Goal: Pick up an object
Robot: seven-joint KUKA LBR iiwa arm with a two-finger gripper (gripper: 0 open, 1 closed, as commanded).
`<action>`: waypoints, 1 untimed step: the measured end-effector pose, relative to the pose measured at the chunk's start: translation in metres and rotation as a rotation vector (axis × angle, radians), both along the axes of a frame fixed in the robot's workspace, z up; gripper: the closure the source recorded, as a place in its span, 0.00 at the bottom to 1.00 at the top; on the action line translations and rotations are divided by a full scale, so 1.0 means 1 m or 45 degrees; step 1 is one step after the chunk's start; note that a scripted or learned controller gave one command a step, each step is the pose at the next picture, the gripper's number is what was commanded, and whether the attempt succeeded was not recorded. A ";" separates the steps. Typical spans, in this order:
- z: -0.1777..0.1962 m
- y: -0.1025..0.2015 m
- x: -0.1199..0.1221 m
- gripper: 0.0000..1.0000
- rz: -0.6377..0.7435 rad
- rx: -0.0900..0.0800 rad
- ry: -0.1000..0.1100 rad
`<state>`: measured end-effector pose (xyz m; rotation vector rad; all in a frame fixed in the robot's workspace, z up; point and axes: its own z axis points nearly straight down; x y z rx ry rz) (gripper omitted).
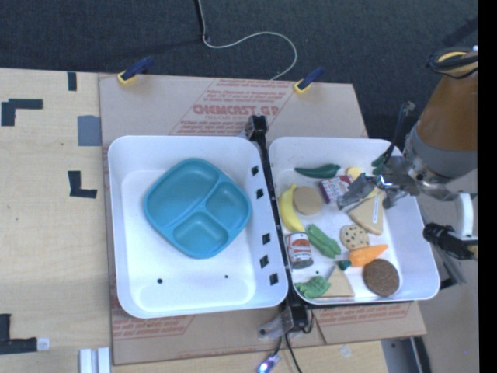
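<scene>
Toy food fills the right bin [411, 286] at lower right of frame: a banana [290, 210], a carrot [365, 255], a can [300, 249] and a brown cookie [381, 277]. My gripper [359, 192] hangs over that bin's upper middle; I cannot tell how its jaws stand. At center left, the left bin [124, 208] holds 1 blue divided plate [197, 207].
</scene>
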<state>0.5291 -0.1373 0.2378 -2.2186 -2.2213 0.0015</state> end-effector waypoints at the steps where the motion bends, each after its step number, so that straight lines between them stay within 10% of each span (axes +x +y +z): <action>1: 0.063 0.059 -0.027 0.00 0.008 0.001 -0.008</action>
